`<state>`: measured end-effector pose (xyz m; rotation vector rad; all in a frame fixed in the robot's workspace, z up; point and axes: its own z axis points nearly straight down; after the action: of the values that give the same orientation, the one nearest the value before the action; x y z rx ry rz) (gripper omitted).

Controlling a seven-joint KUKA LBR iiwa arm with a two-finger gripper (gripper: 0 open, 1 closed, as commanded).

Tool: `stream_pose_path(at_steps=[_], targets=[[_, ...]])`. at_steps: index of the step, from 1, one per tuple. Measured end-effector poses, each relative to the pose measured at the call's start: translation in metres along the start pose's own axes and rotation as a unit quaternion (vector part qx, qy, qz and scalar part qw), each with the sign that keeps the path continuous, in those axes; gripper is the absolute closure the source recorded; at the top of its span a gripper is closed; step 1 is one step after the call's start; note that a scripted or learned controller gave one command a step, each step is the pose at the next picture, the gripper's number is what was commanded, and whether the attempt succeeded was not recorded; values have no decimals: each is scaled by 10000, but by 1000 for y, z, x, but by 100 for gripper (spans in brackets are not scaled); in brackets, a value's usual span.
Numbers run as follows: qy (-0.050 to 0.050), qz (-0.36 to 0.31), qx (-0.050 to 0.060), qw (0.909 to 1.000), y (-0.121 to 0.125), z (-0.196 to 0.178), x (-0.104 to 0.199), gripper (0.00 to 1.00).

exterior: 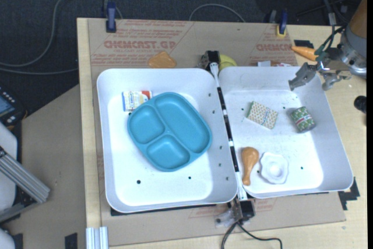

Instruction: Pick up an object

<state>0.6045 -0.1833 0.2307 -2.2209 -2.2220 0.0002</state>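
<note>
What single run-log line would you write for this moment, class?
claw: open, holding nothing, over right bin's far corner | nearest: green can, patterned pad | left bin: blue tray

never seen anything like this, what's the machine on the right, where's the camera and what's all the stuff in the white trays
The camera is fixed above a bench, looking down at a slant. On the right is a robot arm ending in a two-finger gripper, hovering over the right bin's far corner with nothing between its fingers. That bin holds a patterned square packet, a small green can, a toy chicken drumstick and a white toy fried egg. The left bin holds a blue divided plate and a small carton beside it.
</note>
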Motion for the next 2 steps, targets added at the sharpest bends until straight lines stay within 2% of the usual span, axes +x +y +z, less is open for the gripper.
stream_pose_path(at_steps=[1, 2], targets=[[3, 12, 16, 10000, 0, 79, -41, 0], [23, -2, 23, 10000, -10, 149, -28, 0]])
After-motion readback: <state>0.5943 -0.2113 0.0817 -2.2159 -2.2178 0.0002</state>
